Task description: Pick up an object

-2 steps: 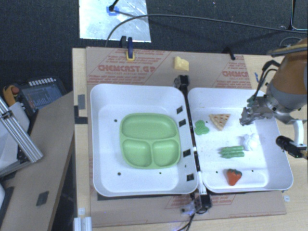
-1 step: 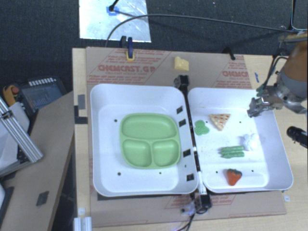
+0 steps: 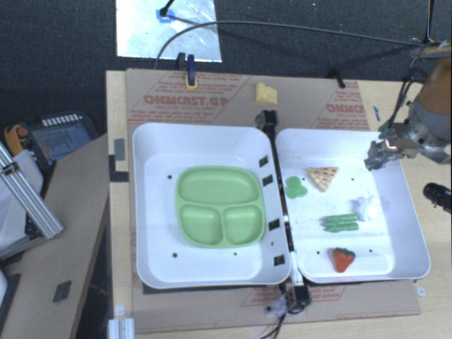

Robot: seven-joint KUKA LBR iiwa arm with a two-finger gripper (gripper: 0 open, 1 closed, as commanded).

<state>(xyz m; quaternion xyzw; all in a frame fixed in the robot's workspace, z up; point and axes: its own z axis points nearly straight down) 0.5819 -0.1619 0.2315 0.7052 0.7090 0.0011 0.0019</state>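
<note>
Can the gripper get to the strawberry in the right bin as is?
Probably yes. The strawberry lies alone near the front of the right bin, nothing over it. The gripper sits at the bin's far right side with open floor between.

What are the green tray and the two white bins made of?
The green tray looks like moulded plastic, matte, with smooth rounded compartments. The left bin and right bin seem to be thin glossy white plastic, judging by their soft sheen and rounded rims.
</note>
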